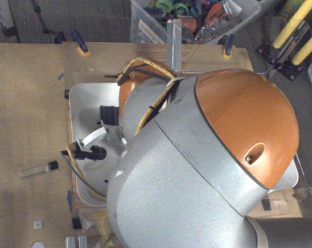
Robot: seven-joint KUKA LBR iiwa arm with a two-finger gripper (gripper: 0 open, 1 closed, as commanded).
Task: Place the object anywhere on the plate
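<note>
The grey arm with its orange band point(244, 123) takes up most of the camera view and covers the greater part of both bins. Its wrist end reaches down over the left white bin point(79, 103). The gripper point(108, 117) appears as a black block low inside that bin, partly hidden by the wrist and its yellow and black cables point(145, 68). A second black fitting with a white strap point(90, 152) juts left over the bin's front part. What lies under the arm is hidden.
A small clear tube with a black cap point(37, 169) lies on the wooden bench left of the bin. Behind the bench stands a clear tub of colourful items point(192, 9). Blue clamps point(82, 47) grip the back edge. Yellow foam rods point(300, 19) lean at the top right.
</note>
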